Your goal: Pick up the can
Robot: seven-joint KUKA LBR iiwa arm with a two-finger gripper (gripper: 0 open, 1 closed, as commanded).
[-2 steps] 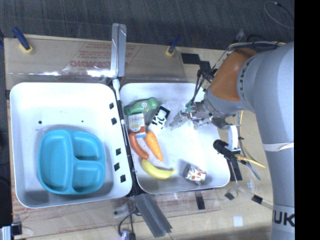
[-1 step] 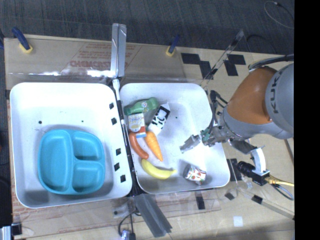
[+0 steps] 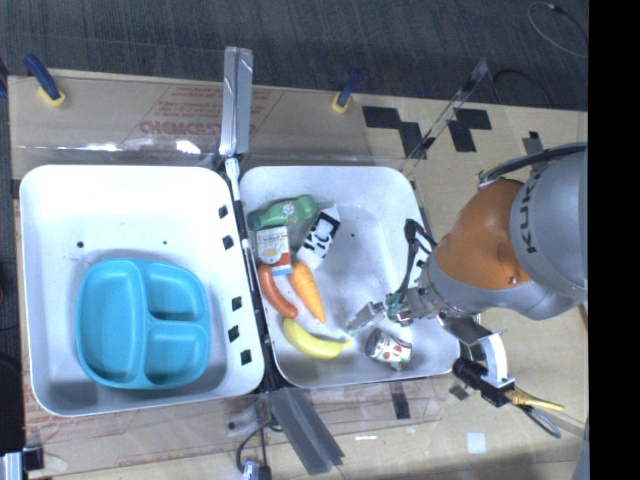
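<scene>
Camera view showed my gripper [image 3: 372,313] spread open just above the can [image 3: 388,348], which lay untouched near the right bin's [image 3: 340,180] front edge; the grasp remained undone.

A robotics lab: a taped cardboard-topped bench [image 3: 300,103] held by blue clamps [image 3: 45,80], two shallow white plastic bins [image 3: 60,208], toy food, loose cables on dark carpet at far right

Blue tray [image 3: 145,323], orange carrot [image 3: 306,290], yellow banana [image 3: 315,341], white bins [image 3: 50,208], orange-banded grey arm [image 3: 520,248].
</scene>
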